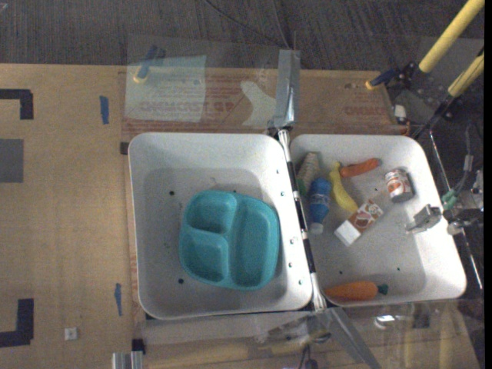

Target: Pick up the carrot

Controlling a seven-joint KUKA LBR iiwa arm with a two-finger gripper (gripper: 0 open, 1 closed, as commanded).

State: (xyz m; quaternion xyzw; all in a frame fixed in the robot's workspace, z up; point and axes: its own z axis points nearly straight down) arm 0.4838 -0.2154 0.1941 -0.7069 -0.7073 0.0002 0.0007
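The carrot (354,290) is orange with a green stub at its right end. It lies flat against the front wall of the right bin (442,271). A grey metal part that looks like my gripper (424,218) reaches over that bin's right rim. It sits well behind and to the right of the carrot, apart from it, with nothing seen in it.
The right bin also holds a second, redder orange stick (360,167) at the back, a banana (343,188), a blue bottle (319,198), a brush (308,167), a small can (398,184) and a small box (360,221). A teal divided plate (229,239) lies in the left bin (154,167).
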